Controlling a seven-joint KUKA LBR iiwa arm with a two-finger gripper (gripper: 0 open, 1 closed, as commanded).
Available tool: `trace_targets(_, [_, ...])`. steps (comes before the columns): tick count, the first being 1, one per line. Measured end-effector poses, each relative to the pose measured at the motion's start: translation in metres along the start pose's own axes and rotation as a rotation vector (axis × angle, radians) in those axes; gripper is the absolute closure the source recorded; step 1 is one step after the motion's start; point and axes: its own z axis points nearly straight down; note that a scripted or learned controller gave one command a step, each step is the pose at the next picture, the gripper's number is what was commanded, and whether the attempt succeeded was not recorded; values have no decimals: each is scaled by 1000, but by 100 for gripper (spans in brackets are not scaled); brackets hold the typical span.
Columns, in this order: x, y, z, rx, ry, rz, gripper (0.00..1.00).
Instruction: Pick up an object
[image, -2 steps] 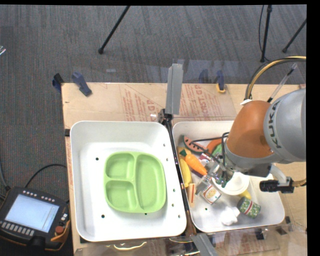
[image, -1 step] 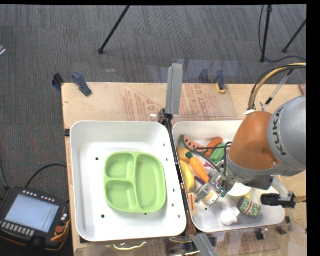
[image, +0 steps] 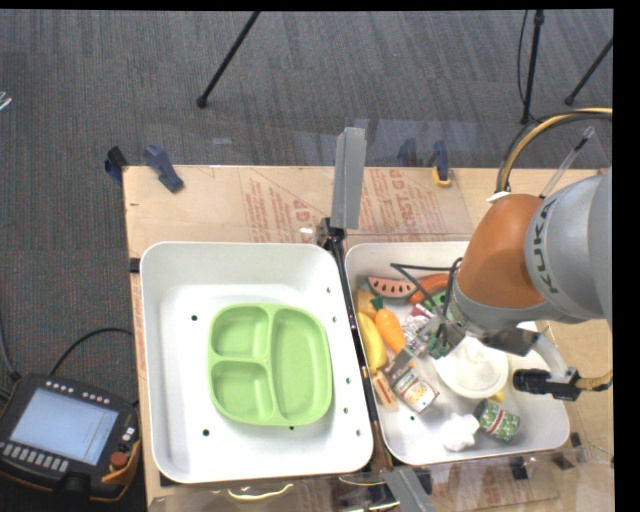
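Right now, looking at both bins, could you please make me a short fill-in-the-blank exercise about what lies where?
1. The green divided plate lies in the ____ bin.
2. The plate has ____ compartments.
3. The watermelon slice lies in the right bin, near its ____ edge.
4. The banana lies beside a toy ____.

Missing words: left; three; far; carrot

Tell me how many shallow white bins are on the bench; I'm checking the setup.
2. The shallow white left bin holds a green divided plastic plate; the shallow white right bin holds toy clutter, partly hidden beneath the grey arm.
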Motion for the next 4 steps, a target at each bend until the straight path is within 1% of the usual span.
trace_targets(1, [-8,8,0,-1,1,265,0])
trace_targets(2, [-9,8,-11,-2,-5,260,100])
trace_targets(3, [53,124,-162,1,2,557,100])
trace_targets(4, [-12,97,-206,6,0,487,100])
